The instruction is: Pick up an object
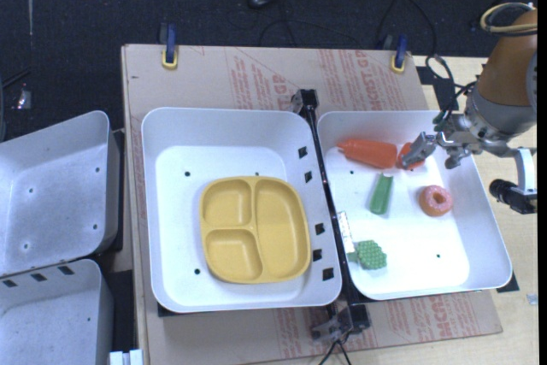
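The right bin point(444, 269) holds an orange carrot point(367, 152) at its back, a green stick-shaped piece point(381, 193) near the middle, a pink ring donut point(436, 200) to the right, and a bumpy green piece point(370, 255) at the front left. My gripper point(419, 152) reaches in from the right over the back of this bin. It sits low, right at the carrot's right end. A small red bit shows just below its tip. Nothing is visibly lifted.
The left bin point(171, 184) holds a yellow divided plate point(255, 228). A black clamp bar point(325, 209) runs between the two bins. Spare white bins point(51, 184) lie off the bench at the left. The grey arm point(504, 98) hangs over the right bin's back right corner.
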`<action>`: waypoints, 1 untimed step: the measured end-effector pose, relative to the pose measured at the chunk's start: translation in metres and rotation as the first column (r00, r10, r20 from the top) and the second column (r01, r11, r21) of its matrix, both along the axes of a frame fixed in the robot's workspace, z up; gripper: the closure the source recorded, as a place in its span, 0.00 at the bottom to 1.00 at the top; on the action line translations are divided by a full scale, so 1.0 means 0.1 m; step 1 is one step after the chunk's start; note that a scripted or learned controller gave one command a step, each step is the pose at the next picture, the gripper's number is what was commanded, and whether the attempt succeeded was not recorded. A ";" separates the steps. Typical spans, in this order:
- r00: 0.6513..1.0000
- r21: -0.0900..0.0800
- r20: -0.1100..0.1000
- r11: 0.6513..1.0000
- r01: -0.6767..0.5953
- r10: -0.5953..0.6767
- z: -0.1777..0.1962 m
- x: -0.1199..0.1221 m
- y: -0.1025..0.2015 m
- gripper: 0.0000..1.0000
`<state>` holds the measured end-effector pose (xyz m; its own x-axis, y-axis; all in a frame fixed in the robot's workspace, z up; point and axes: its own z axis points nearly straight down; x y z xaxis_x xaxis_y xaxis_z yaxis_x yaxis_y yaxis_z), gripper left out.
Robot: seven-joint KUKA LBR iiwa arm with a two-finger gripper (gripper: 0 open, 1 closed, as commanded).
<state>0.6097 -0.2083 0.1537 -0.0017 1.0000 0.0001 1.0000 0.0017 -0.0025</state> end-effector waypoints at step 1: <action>1.000 0.000 -0.001 1.000 -0.001 0.001 -0.63 0.04 0.00 0.00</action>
